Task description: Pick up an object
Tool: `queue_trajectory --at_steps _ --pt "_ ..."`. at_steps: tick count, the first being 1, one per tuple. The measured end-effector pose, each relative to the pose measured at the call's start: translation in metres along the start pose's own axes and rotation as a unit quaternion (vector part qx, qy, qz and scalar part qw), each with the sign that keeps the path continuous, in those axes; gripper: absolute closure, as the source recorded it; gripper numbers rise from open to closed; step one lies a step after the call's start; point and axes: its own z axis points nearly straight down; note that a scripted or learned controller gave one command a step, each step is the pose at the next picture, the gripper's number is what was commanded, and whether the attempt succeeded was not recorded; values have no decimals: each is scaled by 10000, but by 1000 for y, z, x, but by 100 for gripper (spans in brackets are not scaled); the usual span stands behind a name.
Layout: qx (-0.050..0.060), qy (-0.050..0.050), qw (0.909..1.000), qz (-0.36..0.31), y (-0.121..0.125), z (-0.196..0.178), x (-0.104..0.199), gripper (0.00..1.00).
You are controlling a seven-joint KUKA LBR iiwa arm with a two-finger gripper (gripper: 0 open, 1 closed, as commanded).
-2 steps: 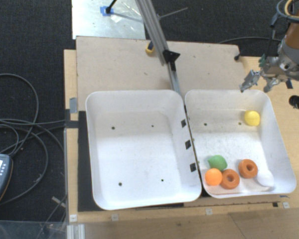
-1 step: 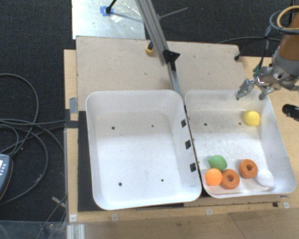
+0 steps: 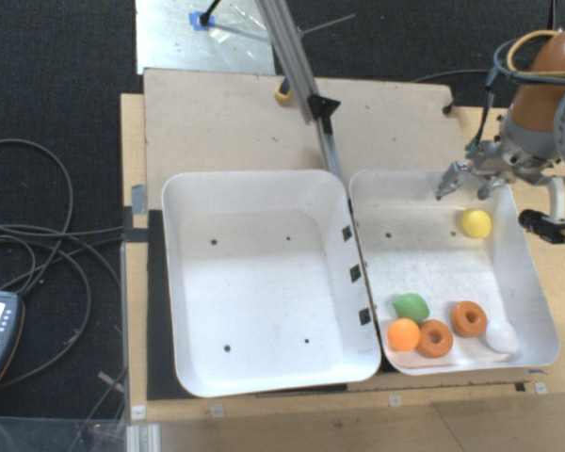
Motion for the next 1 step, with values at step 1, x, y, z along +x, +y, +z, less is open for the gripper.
queue_trajectory --at_steps 1 --pt "-37 -21 10000 -18 2 -15 -1 100"
